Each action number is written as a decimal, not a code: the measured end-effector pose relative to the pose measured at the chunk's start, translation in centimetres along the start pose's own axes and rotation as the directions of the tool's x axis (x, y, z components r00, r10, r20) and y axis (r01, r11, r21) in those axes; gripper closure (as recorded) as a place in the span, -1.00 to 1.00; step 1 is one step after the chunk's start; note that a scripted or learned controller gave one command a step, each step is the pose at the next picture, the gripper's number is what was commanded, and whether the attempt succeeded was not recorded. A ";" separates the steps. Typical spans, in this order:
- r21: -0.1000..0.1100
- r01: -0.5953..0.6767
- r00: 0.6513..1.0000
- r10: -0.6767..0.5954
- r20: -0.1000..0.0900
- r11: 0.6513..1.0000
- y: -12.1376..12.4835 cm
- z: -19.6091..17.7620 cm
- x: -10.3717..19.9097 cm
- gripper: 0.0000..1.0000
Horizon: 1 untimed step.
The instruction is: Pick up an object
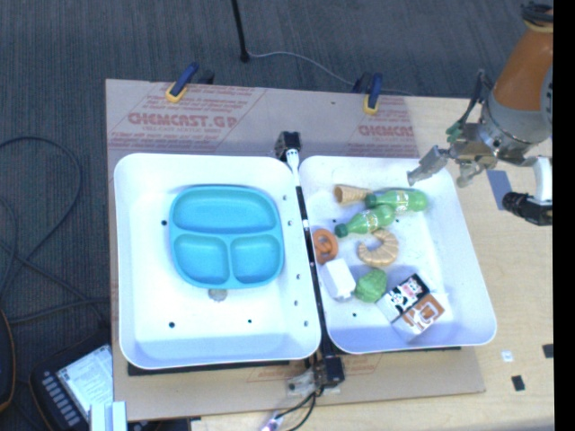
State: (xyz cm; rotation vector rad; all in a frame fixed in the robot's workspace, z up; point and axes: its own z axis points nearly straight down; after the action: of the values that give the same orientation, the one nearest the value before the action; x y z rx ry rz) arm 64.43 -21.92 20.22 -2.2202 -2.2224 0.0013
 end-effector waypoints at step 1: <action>-0.004 -0.001 1.000 0.001 0.002 1.000 -4.4 11.5 3.6 -1.00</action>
State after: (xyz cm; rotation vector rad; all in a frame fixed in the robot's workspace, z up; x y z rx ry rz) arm 59.98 -18.29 8.72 -2.2242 -2.2239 -0.0011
